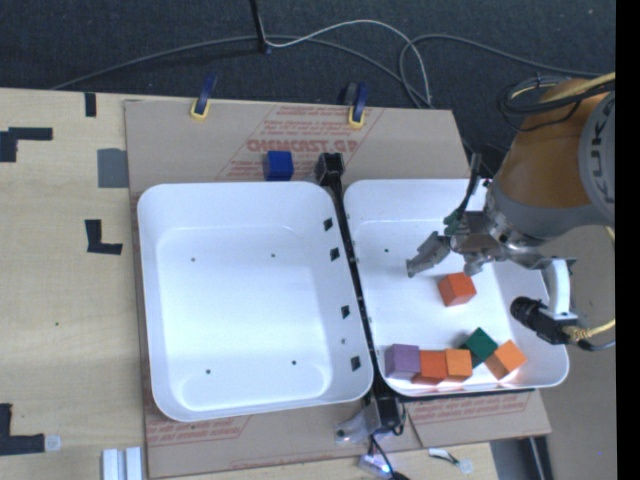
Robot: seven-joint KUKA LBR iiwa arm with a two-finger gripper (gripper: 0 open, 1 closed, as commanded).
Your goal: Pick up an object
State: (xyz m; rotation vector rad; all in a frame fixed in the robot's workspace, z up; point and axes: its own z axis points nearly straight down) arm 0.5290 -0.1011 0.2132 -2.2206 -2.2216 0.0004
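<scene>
The bench [60, 298] bears two white bins side by side. The left bin [160, 368] holds nothing that shows. The right bin [395, 203] holds the blocks: an orange block [457, 289] lies alone near its middle, and along the near wall runs a row of a purple block [403, 359], two orange ones [445, 365], a green block [480, 345] and another orange block [508, 357]. The gripper [445, 255] hangs over the right bin, fingers spread apart with nothing between them, just above the lone orange block. A blue block [279, 164] sits behind the left bin.
</scene>
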